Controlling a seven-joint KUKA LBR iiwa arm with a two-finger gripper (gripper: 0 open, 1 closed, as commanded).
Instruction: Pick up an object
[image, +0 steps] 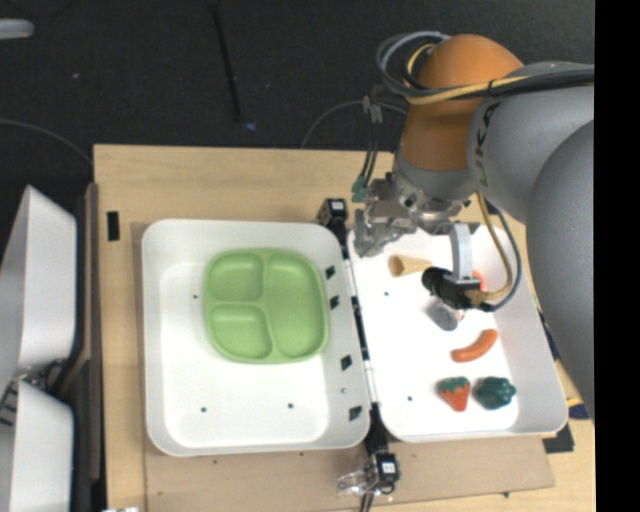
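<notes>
Camera view: the gripper (378, 232) hangs over the right bin's (400, 400) far left corner. Finger state cannot be told. The cone (408, 265) lies just right and nearer, long axis crosswise. The sausage (474, 346), strawberry (455, 392) and broccoli (494, 392) sit toward the near right corner. Flat white floor, room ample.

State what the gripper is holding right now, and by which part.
It cannot be told. The gripper hangs over the back left corner of the right bin, beside the small cone, with nothing visibly between its fingers; the wrist hides the tips.
</notes>
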